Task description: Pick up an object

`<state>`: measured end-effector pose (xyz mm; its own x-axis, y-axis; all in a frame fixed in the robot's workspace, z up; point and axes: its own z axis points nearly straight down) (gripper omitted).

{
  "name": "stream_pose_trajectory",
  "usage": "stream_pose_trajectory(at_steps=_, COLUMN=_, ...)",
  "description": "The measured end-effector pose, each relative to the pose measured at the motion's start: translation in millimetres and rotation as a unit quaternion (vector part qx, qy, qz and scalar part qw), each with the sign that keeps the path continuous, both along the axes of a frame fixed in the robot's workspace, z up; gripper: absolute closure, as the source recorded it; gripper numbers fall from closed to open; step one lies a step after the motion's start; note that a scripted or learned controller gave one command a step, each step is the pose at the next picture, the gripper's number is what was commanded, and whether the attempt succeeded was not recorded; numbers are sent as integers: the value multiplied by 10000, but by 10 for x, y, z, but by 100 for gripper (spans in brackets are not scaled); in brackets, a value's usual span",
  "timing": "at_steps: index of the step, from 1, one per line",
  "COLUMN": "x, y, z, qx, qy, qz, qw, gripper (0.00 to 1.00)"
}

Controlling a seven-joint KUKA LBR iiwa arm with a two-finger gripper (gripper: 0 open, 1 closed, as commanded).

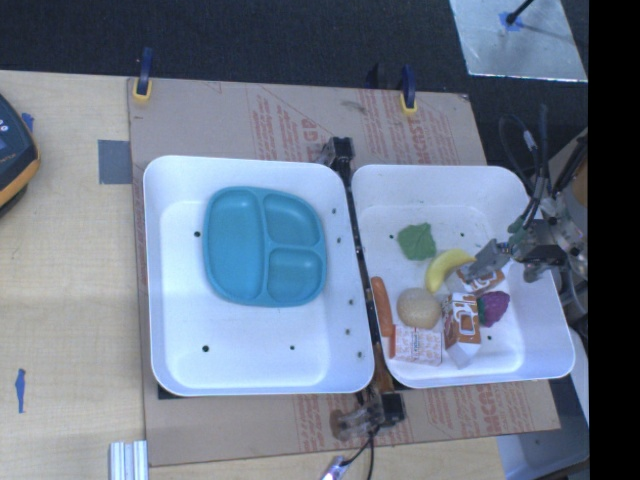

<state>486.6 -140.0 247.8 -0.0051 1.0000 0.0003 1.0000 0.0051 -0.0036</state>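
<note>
1. Two white bins are seen side by side on the bench: the left bin [165, 268] and the right bin [545, 343].
2. A blue divided plate [264, 246] is placed in the left bin, lying flat.
3. In the right bin several objects are gathered near the middle: a green piece [416, 240], a yellow banana [449, 266], a beige round object [420, 308], a purple object [494, 306], an orange carrot [381, 308] beside the left wall, and small printed packets [416, 344].
4. The gripper [490, 263] is reached in from the right and is found low over the right bin, just beside the banana and above the purple object.
5. It cannot be told whether the jaws are spread or pressed together, as they are too small and blurred.
6. No object is seen between them.
</note>
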Motion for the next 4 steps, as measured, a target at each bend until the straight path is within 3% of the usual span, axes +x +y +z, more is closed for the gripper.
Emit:
stream_pose_trajectory(at_steps=1, x=608, y=243, z=-1136, qx=-1, qy=20, qz=7, qw=10000, gripper=0)
stream_pose_trajectory(at_steps=2, x=869, y=221, z=-1502, qx=-45, qy=-84, qz=1, qw=10000, gripper=0)
stream_pose_trajectory(at_steps=3, x=854, y=218, z=-1419, qx=-39, qy=-46, qz=17, qw=10000, gripper=100)
stream_pose_trajectory(at_steps=4, x=854, y=219, z=-1419, qx=-39, qy=-45, qz=17, qw=10000, gripper=0)
